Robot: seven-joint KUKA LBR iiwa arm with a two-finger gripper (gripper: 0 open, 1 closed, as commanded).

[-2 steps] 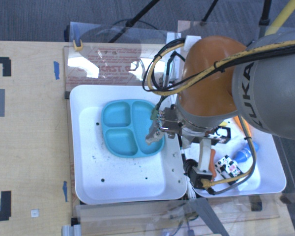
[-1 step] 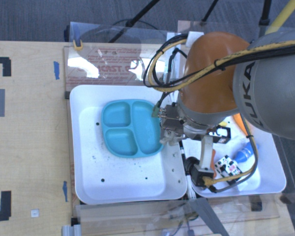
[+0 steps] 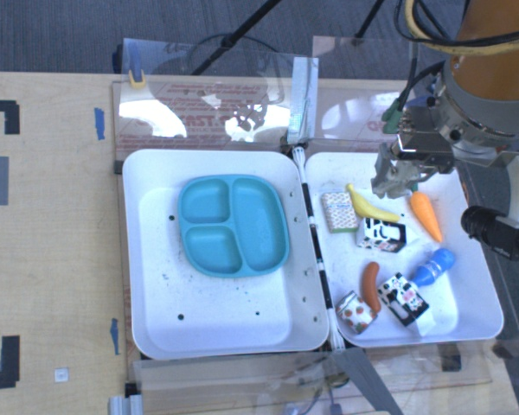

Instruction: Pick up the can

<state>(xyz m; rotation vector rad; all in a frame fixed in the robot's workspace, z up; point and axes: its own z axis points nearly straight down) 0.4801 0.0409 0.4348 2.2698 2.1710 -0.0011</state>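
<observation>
A small can (image 3: 356,312) with a red and white label lies on its side at the front left corner of the right bin (image 3: 480,318). My gripper (image 3: 396,181) hangs over the back of that bin, just above the yellow banana (image 3: 372,206) and far from the can. I see nothing held in it.
The right bin also holds a checkered box (image 3: 337,210), a carrot (image 3: 426,215), two cow-patterned cartons (image 3: 381,233) (image 3: 404,299), a blue bottle (image 3: 434,266) and a sausage (image 3: 370,285) next to the can. A blue divided plate (image 3: 233,225) sits in the left bin (image 3: 147,318).
</observation>
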